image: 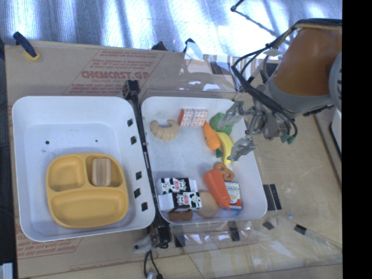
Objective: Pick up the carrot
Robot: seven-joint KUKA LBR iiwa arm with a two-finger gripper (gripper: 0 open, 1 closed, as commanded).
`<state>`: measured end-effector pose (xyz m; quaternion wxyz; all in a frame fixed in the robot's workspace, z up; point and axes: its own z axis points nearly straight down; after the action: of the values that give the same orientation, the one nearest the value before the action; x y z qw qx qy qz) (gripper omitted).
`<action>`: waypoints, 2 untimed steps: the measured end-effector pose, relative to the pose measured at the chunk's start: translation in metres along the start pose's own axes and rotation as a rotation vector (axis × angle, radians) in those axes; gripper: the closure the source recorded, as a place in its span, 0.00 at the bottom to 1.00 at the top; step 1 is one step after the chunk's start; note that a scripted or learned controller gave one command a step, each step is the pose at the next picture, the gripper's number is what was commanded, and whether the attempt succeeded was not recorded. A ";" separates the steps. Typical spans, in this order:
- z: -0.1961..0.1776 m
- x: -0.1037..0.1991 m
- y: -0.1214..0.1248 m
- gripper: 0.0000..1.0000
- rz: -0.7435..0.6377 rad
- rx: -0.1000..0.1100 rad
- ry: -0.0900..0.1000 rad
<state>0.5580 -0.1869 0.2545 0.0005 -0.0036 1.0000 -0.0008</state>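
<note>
A small orange carrot (pixel 210 136) with a green top (pixel 220 121) lies in the right bin (pixel 250 182), near its upper right. A larger orange carrot-like cone (pixel 217 188) lies lower in the same bin, beside a pretzel (pixel 224 171). My gripper (pixel 238 131) hovers over the bin's right side, just right of the small carrot and a yellow banana (pixel 225 146). Its two fingers (pixel 232 113) stand spread apart, one above and one below, with nothing gripped between them.
The right bin also holds a croissant (pixel 165 129), a cracker box (pixel 193 117), two milk cartons (pixel 181 193), a blue-orange box (pixel 234 195), a sausage (pixel 181 215) and a round tan item (pixel 207 206). The left bin (pixel 35 121) holds a yellow divided tray (pixel 87 205).
</note>
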 end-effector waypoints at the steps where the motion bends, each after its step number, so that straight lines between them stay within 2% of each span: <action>1: 0.162 -0.046 0.009 0.00 0.329 -0.002 0.004; 2: 0.149 -0.049 0.011 1.00 0.318 -0.001 -0.003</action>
<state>0.6074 -0.1757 0.1055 0.0020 0.1548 0.9879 -0.0004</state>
